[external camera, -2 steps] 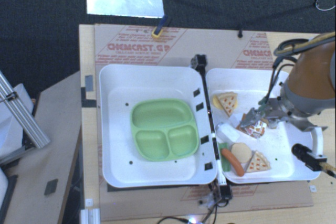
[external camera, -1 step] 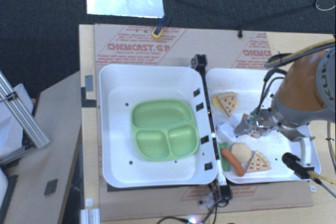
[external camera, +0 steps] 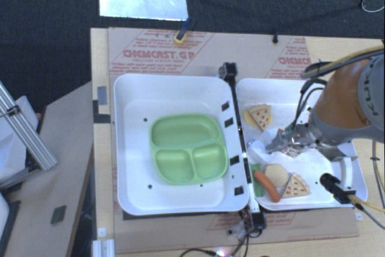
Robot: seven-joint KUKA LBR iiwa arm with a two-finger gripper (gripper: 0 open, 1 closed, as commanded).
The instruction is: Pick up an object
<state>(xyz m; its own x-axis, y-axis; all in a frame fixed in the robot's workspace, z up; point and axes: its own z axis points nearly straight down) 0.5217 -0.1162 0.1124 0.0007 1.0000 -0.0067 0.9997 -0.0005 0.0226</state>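
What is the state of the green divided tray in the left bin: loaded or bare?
Bare. The green tray lies flat in the left bin, and all three compartments show plain green.

"CHEMCAST GP" printed red, repeated, on board (external camera: 157, 54) under bins.

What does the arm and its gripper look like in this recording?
The arm is bulky and rounded: grey casing with a broad orange band above the wrist. Dark cables loop along its upper side. The gripper is a small metallic grey assembly at its end.
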